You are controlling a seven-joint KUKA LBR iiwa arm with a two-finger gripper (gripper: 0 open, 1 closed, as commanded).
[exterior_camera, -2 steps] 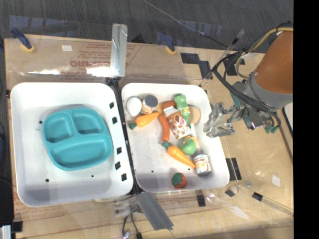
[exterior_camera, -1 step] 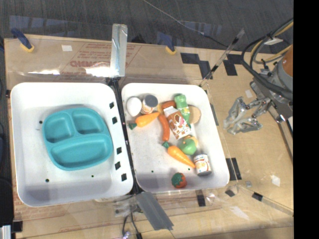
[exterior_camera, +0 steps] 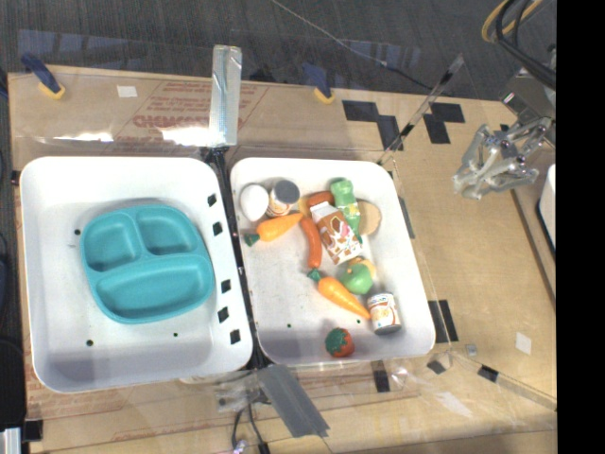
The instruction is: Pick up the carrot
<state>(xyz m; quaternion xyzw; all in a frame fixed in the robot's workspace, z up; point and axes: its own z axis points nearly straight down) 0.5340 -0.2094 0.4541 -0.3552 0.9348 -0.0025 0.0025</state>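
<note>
Two toy carrots lie in the right bin [exterior_camera: 284,334]. One carrot [exterior_camera: 279,227] sits near the bin's left wall, its green end pointing left. The other carrot [exterior_camera: 342,295] lies lower, by a green apple [exterior_camera: 357,277], with its green top pointing up-left. My gripper [exterior_camera: 484,176] hangs outside the bin, over the bench to the upper right and well away from both carrots. It looks open, with nothing between its fingers.
Packed around the carrots are a curved red-orange sausage [exterior_camera: 312,240], a printed carton [exterior_camera: 338,235], a green bottle [exterior_camera: 342,197], a white egg [exterior_camera: 253,200], two small cans [exterior_camera: 383,313] and a red strawberry [exterior_camera: 339,342]. The left bin holds a teal divided plate [exterior_camera: 146,261].
</note>
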